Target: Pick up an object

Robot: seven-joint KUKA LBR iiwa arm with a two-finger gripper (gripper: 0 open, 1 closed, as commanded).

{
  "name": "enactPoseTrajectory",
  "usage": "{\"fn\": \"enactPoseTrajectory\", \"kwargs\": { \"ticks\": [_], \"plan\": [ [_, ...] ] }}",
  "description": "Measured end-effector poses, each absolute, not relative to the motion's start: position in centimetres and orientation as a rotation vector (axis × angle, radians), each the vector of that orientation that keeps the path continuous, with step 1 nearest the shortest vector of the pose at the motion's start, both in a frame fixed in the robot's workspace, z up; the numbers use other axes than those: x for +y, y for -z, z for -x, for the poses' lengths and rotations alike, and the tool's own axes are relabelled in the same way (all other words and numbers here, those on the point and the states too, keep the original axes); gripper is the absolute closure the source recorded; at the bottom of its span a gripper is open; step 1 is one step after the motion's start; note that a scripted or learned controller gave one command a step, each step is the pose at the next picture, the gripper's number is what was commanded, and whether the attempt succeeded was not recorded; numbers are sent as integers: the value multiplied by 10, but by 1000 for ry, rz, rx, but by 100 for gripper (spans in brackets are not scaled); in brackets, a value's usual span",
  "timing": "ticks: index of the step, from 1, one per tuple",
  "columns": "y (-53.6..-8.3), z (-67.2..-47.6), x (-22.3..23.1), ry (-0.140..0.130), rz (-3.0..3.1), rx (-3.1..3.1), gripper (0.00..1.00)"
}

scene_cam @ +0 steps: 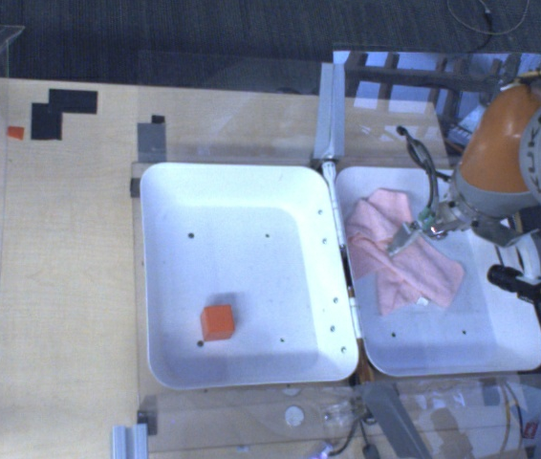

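Nearest the onlooker, along the front edge of the wooden bench [60, 304], two shallow white bins sit side by side. In the left bin [237, 185], a small orange block [218, 322] rests on the floor toward seven o'clock, well apart from the walls and from the arm. Across the divider, the right bin [462, 352] holds a crumpled pink cloth [400, 251], spread from the bin's eleven o'clock corner down toward its centre, its lower end near five o'clock of the heap. The gripper [406, 241] is down on the cloth near its middle, its slim fingers pointing toward eight o'clock and touching the fabric; from here I cannot tell whether they are spread or pinched, nor whether any fabric lies between them. Behind it, the grey arm with its orange band [498, 151] leans in from three o'clock. Farther back, at ten o'clock on the bench, black markers [60, 111] and a small orange square [15, 133] lie flat.
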State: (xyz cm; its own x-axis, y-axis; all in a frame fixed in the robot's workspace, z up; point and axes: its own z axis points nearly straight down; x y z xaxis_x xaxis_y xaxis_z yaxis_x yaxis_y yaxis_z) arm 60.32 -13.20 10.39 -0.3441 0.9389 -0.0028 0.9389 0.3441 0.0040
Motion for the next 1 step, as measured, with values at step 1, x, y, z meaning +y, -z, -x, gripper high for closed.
{"fn": "enactPoseTrajectory", "kwargs": {
  "ticks": [1],
  "plan": [
    [-93, -643, -88, -14, -1723, 2608, 0]
  ]
}}
